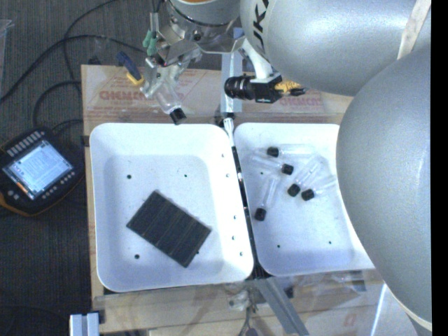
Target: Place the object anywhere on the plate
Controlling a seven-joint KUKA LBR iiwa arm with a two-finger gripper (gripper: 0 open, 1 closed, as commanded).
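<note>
The arm (336, 26) runs off the top and right edges of the view, and its grey bulk hides the right bin's (280, 247) right rim and near right corner. The clear tubes (287, 170) in that bin are so transparent that their outlines melt into the white floor; only the black caps read clearly, and a count is not possible. At the gripper (162, 93), above the left bin's (105, 187) far rim, a clear black-capped vial (173, 110) hangs, but whether the fingers pinch it is too small to tell. The handheld screen (35, 166) is unreadable.
</note>
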